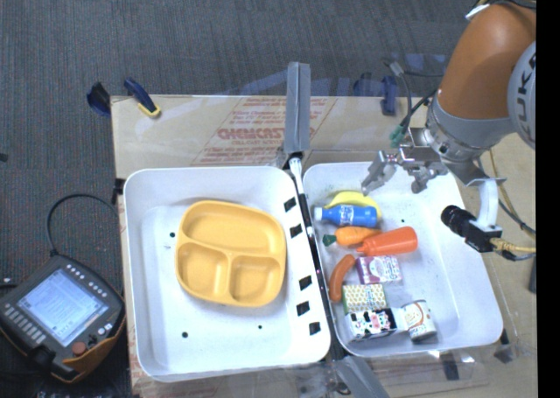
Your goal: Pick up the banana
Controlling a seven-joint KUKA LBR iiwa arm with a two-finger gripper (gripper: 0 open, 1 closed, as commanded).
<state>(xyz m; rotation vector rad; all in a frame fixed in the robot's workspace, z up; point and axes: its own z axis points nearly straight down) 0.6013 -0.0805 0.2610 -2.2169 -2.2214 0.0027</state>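
Banana (pixel 353 201), yellow and curved, lying at the far end of the right shallow white bin (pixel 472 300), mostly hidden behind a small blue bottle with a white cap and label (pixel 346 214) that touches its near side. Just nearer than the bottle, a plastic orange carrot (pixel 354 236) and an orange-red bottle (pixel 388 242) side by side. Nearer still, a reddish sausage-shaped piece (pixel 340 275), a small purple carton (pixel 377 270), a spotted pale carton (pixel 364 297), a black-and-white carton (pixel 371 324) and a small can on its side (pixel 422 320).

Above and to the right of the banana, well clear of it, a two-finger metal gripper (pixel 399 171), fingers spread wide apart, nothing between them. Behind it, a grey arm with an orange band (pixel 486 55).

To the left of the banana, beyond the bins' shared wall, a yellow divided plastic tray (pixel 231 252) lying flat in the left white bin (pixel 149 300).
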